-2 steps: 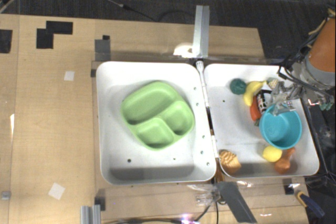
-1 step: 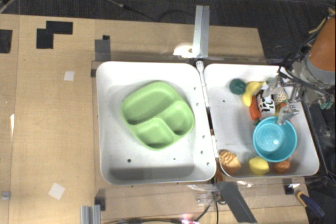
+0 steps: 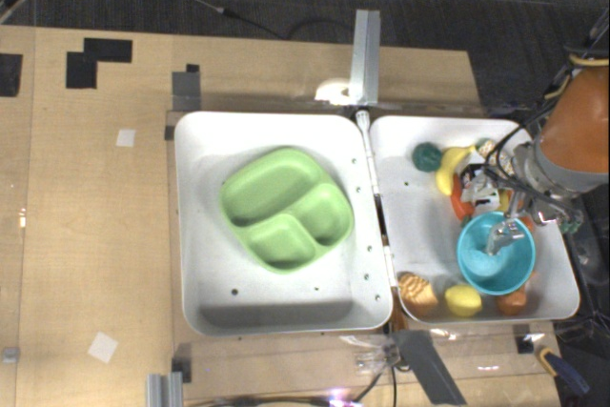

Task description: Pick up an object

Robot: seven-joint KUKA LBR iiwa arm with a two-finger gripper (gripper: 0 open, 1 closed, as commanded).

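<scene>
No brand, label or writing can be read on anything here. The wooden desk [image 3: 86, 234] carries two shallow white bins side by side. The left bin [image 3: 205, 300] holds a light green divided tray [image 3: 286, 207], with three compartments, lying tilted across the bin's middle. The right bin [image 3: 410, 224] holds the small things: a turquoise bowl [image 3: 496, 254] near its right side, a dark teal round piece [image 3: 427, 156] near the back, a yellow banana-shaped piece [image 3: 450, 169] just beside it, an orange-red piece [image 3: 461, 203] between the banana and the bowl, a tan bun-like piece [image 3: 417, 293] at the front wall, a yellow lemon-like piece [image 3: 463, 300] just beside it, and an orange piece [image 3: 513, 302] partly tucked under the bowl's front rim. The grey arm with its orange band [image 3: 581, 124] reaches in from the right, and the jaws [image 3: 505, 235] hang over the bowl's opening; whether they are released or clenched cannot be told, and nothing is seen between them.
</scene>
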